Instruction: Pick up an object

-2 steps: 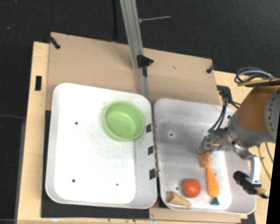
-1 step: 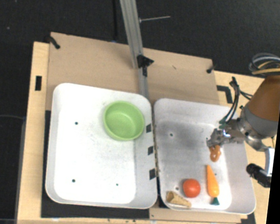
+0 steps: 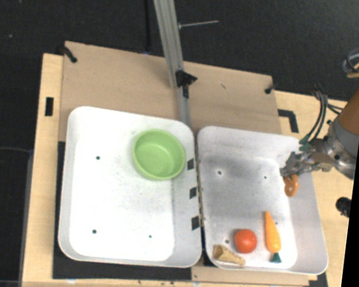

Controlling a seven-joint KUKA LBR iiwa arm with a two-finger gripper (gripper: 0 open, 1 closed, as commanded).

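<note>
The pincer hangs over the upper right part of the right bin, at the end of the grey arm that reaches in from the right edge. A small orange object sits directly at its tips, just under them in the view; the fingers look drawn in close around its top, but whether they truly clamp it or merely touch it cannot be told from this angle.

Below the pincer, well apart from it, a toy carrot lies on the bin floor with its green end pointing away. Below and slightly left of the pincer, near the carrot, sits a red tomato-like ball, and just beyond that, a tan wedge-shaped piece rests against the bin's lower rim.

Far to the pincer's left, in the left bin, stands a green bowl with its mouth up. Both bins rest on the tabletop.
</note>
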